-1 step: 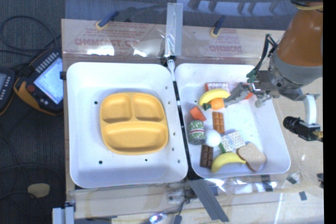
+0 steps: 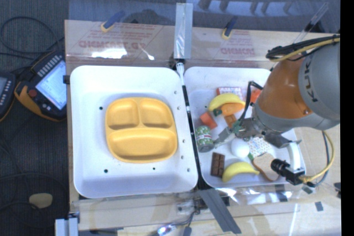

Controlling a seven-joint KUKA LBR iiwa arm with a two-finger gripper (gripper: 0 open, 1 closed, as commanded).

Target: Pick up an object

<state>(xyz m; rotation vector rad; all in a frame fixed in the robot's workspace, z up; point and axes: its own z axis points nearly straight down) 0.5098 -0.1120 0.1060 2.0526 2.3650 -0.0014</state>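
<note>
The right bin point(image 2: 193, 91) holds several small objects. Among them are a yellow banana point(image 2: 225, 101), an orange block point(image 2: 207, 119), a green can point(image 2: 203, 137), a white egg point(image 2: 240, 148), a brown chocolate bar point(image 2: 217, 163), a second banana point(image 2: 239, 169) and a slice of toast point(image 2: 267, 167). My gripper point(image 2: 231, 131) hangs low over the middle of this bin, just above the egg and right of the can. The arm's orange band point(image 2: 282, 96) covers the bin's right part.
The left bin point(image 2: 83, 119) carries a yellow sectioned plate point(image 2: 141, 129). A red and white box point(image 2: 228, 90) lies at the back of the right bin. A patterned white piece point(image 2: 258, 146) sits beside the egg. A handheld pendant point(image 2: 47, 85) lies off the bench at left.
</note>
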